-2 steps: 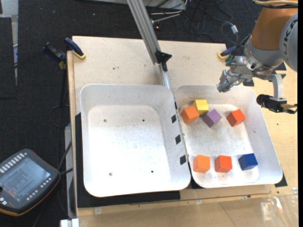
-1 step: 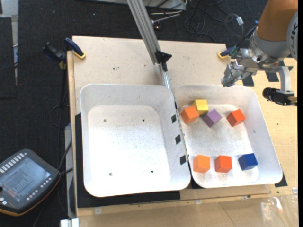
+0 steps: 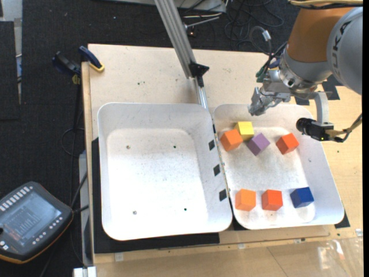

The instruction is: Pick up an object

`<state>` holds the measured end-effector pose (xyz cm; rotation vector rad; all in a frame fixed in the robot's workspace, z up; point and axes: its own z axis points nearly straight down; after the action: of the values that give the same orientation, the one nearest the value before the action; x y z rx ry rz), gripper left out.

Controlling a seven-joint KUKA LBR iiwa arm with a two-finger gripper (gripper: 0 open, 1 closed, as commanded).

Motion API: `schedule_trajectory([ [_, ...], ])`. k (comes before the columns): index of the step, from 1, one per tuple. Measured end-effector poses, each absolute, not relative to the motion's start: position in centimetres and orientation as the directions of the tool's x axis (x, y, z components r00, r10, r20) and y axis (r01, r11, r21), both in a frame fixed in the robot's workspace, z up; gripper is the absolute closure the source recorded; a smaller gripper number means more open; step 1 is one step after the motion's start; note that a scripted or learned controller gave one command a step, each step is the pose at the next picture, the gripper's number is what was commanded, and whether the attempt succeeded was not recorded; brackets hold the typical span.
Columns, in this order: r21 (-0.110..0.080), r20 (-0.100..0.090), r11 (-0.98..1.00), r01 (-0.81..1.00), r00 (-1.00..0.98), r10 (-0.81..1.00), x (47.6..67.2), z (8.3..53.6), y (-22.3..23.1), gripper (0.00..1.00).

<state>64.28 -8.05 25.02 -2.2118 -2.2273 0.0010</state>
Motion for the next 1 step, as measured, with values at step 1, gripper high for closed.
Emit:
schedule_trajectory([
  [1, -0.003, 0.002, 0.007, 1.0, -0.007, 1.0, 61.7, 23.9, -3.05, 1.0],
])
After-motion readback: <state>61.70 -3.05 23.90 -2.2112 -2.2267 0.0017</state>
